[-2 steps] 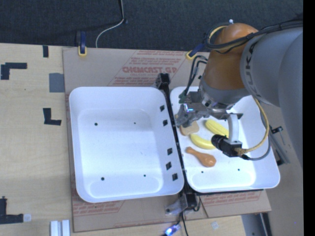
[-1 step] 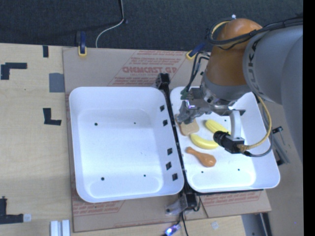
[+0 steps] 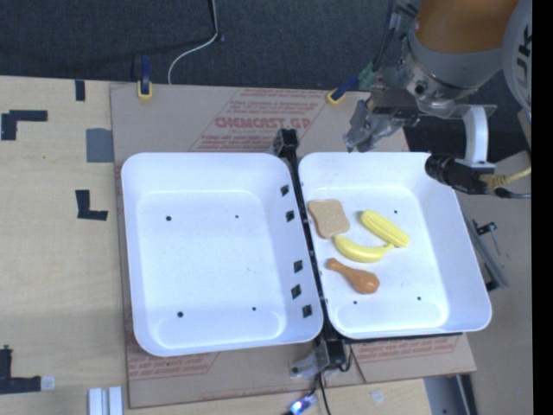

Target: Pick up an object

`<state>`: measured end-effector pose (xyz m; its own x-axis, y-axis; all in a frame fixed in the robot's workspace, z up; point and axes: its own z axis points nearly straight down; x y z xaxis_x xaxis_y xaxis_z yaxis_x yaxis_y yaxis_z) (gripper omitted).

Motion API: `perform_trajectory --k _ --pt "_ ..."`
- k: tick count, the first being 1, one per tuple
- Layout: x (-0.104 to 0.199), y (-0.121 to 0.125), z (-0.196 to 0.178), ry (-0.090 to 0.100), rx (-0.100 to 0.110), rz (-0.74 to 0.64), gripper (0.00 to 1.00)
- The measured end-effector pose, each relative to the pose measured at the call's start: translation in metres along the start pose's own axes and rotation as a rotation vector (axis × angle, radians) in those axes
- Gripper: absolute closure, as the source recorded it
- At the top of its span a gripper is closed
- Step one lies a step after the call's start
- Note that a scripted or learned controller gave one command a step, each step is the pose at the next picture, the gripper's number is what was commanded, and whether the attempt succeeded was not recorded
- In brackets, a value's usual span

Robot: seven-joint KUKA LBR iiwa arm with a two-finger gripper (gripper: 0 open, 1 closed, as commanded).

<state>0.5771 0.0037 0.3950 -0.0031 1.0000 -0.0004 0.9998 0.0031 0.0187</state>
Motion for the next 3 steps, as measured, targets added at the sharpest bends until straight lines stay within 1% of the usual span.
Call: perform_trajectory --k 1,2,3 --pt "0.010 -0.072 0.154 0.000 0.040 0.003 1.00" --pt "0.010 -0.067 0.137 0.000 0.023 0.000 1.00" --pt "0.014 -0.024 0.036 0.000 0.006 0.000 1.00"
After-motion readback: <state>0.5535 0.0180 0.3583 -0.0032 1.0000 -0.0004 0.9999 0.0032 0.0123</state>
